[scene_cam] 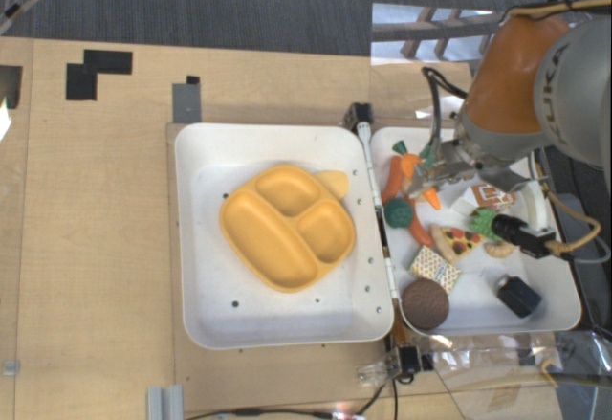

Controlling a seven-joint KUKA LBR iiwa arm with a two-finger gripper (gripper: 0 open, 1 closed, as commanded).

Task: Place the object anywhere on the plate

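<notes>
The gripper (427, 171) hangs over the right bin's (564, 308) toy food beside the carrot (400, 174), grip unreadable from here, while the yellow plate (287, 227) lies well to its left.

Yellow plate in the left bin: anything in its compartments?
The yellow plate shows three bare compartments, nothing resting in them. Whatever lies beneath it on the left bin floor is covered.

Grey arm (574, 93) with orange band (512, 74), black cables.
</notes>
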